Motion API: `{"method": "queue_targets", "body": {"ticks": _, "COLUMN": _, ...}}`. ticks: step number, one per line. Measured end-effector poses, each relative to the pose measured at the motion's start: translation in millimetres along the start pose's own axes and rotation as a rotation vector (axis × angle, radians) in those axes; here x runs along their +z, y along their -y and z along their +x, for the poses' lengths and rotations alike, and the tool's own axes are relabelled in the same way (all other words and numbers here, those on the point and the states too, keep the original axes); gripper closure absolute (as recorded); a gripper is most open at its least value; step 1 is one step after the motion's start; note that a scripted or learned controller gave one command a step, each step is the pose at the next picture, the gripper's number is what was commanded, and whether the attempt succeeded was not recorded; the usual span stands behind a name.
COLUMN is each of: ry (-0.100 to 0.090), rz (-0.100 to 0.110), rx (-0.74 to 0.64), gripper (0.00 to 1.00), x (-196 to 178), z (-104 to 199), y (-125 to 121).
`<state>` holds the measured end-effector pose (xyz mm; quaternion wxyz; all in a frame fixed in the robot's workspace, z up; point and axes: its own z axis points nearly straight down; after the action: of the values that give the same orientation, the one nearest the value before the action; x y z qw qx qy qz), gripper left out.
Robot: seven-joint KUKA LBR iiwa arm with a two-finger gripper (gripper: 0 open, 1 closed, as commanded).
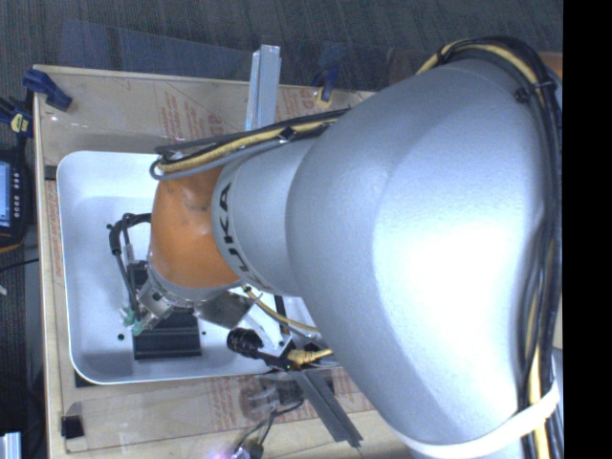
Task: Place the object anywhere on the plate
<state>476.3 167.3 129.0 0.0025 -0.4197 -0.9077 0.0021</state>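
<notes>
Arm (402, 256), grey and bulky, reaches in from 3 o'clock and covers most of the bench (191, 113). Its orange band (186, 232) sits above the left bin (81, 256), near the middle of the view. Yellow and black cables (249, 140) run along the arm's upper side, from the band toward 1 o'clock.

Below the band the wrist points toward 7 o'clock, and the gripper (164, 336) shows as a dark block low in the left bin, close to the bin's 6 o'clock wall. Thin black wires (122, 247) loop beside it at 9 o'clock of the band. Whether the gripper is wide, narrow or holding anything cannot be told, since the wrist hides its working end.

Where the object and the plate lie cannot be told either, because the arm covers much of both bins.

A black plug (244, 342) with yellow leads hangs at 6 o'clock of the band, just over the bin's rim. A metal post (265, 84) stands at 12 o'clock on the bench. One blue clamp (43, 89) grips the bench's corner at 10 o'clock. A dark screen (11, 194) sits off the bench at 9 o'clock.
</notes>
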Motion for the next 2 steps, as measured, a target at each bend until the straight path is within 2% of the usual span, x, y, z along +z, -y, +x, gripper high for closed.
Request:
{"method": "queue_targets", "body": {"ticks": 1, "ry": 0.003, "rz": -0.007, "rx": -0.008, "gripper": 1.0, "x": -118.8, "z": -42.3, "y": 35.9}}
{"method": "queue_targets", "body": {"ticks": 2, "ry": 0.001, "rz": 0.001, "rx": 0.023, "gripper": 1.0, "x": -9.2, "z": 22.4, "y": -16.0}}
